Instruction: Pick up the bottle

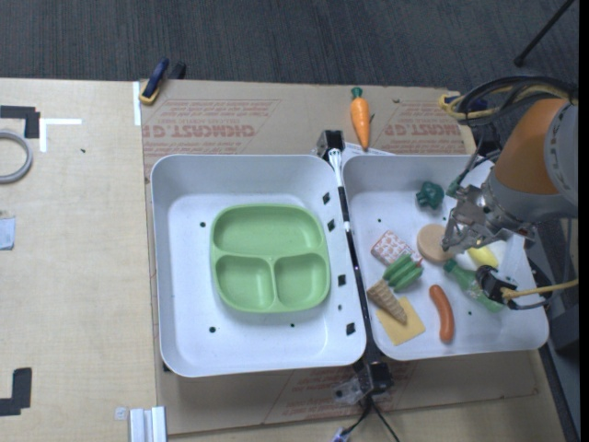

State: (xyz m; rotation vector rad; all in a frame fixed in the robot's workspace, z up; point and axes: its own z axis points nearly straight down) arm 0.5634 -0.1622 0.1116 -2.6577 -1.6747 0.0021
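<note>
Bins (175, 274) — two; plate (271, 258), bottle (479, 284) — one each.

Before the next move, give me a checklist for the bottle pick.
1. Claw above the right bin: ok.
2. Bottle identified: cannot tell; the green object lying just below the claw may be it.
3. Room around the claw: not ok; the tan disc and the yellow piece crowd it.
4. Green tray out of the way: ok; it sits in the left bin.
5. Carrot out of the way: ok; it lies outside both bins.
</note>
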